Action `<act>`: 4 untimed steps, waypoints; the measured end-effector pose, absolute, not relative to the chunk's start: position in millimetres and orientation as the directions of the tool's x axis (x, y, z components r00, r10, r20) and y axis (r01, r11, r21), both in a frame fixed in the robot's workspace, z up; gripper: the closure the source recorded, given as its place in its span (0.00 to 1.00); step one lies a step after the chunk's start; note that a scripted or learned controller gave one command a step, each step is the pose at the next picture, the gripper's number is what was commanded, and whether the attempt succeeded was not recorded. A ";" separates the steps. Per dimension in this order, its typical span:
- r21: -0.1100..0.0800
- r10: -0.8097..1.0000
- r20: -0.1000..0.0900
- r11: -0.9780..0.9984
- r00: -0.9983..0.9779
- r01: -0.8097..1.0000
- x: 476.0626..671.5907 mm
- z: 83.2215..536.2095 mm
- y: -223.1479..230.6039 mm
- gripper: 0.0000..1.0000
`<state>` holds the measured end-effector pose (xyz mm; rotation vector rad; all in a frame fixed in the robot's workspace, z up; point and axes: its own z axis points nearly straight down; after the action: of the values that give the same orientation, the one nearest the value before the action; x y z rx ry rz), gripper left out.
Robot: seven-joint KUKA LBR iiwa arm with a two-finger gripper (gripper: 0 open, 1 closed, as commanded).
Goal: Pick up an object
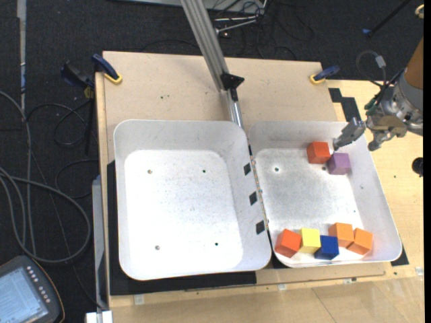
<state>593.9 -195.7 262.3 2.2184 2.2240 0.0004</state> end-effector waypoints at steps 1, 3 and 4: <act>0.000 1.000 -0.001 0.003 -0.003 1.000 593.9 262.2 -195.5 0.00; -0.007 1.000 0.001 0.000 0.000 1.000 589.7 147.8 -184.3 0.00; -0.005 1.000 0.001 0.000 0.000 1.000 588.5 93.9 -183.4 0.00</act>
<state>588.5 -183.4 93.9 2.2250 2.2244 -0.0050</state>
